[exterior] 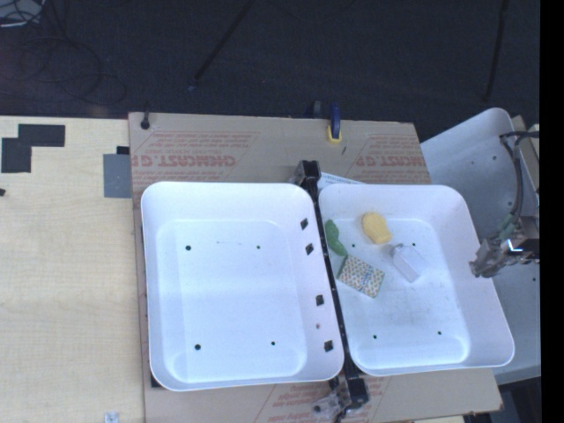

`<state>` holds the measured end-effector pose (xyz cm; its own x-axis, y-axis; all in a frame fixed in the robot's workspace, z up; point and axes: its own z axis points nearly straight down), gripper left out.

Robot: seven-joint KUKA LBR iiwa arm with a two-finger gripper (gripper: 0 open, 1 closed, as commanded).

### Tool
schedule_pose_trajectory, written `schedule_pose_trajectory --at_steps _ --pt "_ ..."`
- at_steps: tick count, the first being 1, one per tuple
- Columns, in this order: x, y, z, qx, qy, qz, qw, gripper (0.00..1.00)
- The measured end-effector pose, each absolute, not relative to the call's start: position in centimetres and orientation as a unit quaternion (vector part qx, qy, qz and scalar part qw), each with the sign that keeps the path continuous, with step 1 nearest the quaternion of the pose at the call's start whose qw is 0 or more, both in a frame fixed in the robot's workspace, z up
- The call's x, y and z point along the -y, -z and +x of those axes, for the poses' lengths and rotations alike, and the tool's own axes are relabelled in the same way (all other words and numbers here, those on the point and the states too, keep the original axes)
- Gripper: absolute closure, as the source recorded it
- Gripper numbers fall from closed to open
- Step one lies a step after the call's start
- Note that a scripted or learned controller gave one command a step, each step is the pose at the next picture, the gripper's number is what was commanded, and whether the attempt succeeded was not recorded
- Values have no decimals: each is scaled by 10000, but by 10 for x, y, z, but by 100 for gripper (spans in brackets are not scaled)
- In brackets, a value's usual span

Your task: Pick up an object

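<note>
1. nearest the camera, at the bottom edge, a small metal clamp (339, 404) sits at the near end of the black divider strip (322, 280) that runs between the bins.
2. two shallow white bins lie side by side on a brown cardboard sheet (264, 152) on the worktop (62, 280): the left bin (163, 324) and the right bin (480, 324).
3. the left bin shows four small dark dots on its floor.
4. the right bin holds four objects, all clustered in its far left part.
5. one flat patterned packet (361, 276) lies nearest of the four, tilted, close to the divider.
6. one small clear-grey piece (405, 261) lies just right of the packet, apart from it.
7. one green item (335, 238) rests against the bin's left wall, just beside the packet's far corner.
8. one yellow object (376, 228) lies farthest back, between the green item and the clear piece, touching neither.
9. the tool (493, 258) sits at the right bin's right rim, outside the floor area and well apart from all four objects; whether it is open or closed cannot be told, and nothing shows in its grasp.
10. farthest back, one yellow-and-blue clip (334, 126) stands at the cardboard's far edge.
</note>
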<state>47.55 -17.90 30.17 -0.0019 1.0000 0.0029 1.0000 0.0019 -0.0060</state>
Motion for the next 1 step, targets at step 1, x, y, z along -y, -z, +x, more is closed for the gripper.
schedule_pose_trajectory --at_steps 1 --pt "215 -404 482 7066 13 -7076 -55 100"
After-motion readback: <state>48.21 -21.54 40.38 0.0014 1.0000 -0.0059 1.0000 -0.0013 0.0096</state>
